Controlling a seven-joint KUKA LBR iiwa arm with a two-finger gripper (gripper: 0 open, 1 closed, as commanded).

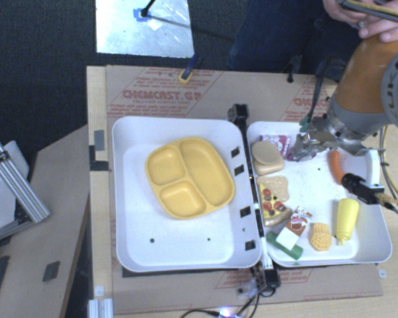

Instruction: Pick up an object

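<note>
The right bin (379,245) holds several toy foods. A tan bun (267,154) lies at the back left, with a slice of toast (274,188) and a pizza slice (276,209) in front of it. A corn cob (320,236), a yellow bottle (346,218), a green and white block (285,240) and a small red and white piece (297,221) lie near the front. An orange carrot (335,166) lies at the back right. My gripper (308,146) is low over the bin's back, just right of a red and white packet (276,142).
In the left bin (129,197) sits a yellow divided plate (189,176). A black divider (249,184) runs between the bins. A person's hand (358,5) is at the top right, above the arm's orange band (368,78).
</note>
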